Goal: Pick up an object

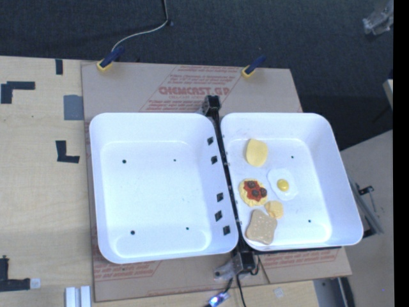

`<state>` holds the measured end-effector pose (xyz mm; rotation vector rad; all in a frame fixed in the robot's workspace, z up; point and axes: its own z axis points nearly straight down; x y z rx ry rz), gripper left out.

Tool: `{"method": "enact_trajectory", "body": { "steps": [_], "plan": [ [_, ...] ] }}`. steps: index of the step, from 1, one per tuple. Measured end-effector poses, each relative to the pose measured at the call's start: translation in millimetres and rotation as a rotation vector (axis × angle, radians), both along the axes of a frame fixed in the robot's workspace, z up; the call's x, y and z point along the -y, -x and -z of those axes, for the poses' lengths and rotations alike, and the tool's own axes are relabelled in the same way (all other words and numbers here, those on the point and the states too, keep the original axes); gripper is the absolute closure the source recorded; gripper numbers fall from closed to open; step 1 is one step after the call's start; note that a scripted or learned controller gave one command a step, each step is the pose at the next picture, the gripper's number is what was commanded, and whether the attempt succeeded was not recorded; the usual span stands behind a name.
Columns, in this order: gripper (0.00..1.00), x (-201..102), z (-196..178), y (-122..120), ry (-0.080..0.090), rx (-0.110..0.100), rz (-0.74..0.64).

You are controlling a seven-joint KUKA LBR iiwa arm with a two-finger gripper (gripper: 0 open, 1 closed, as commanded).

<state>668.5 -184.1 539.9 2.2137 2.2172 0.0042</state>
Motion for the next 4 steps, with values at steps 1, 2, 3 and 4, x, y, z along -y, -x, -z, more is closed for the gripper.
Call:
{"method": "enact_trajectory", "body": {
  "steps": [1, 2, 3, 4],
  "plan": [
    [1.0, -57.1, 89.6, 4.5, -0.006, -0.016, -0.003],
    [1.0, -50.7, -0.7, 0.0, -0.001, 0.001, -0.001],
    [1.0, -104.0, 100.8, 0.4, -0.005, -0.016, -0.002],
    [1.0, -96.5, -1.0, 0.1, -0.002, 0.002, -0.001]
  ]
}}
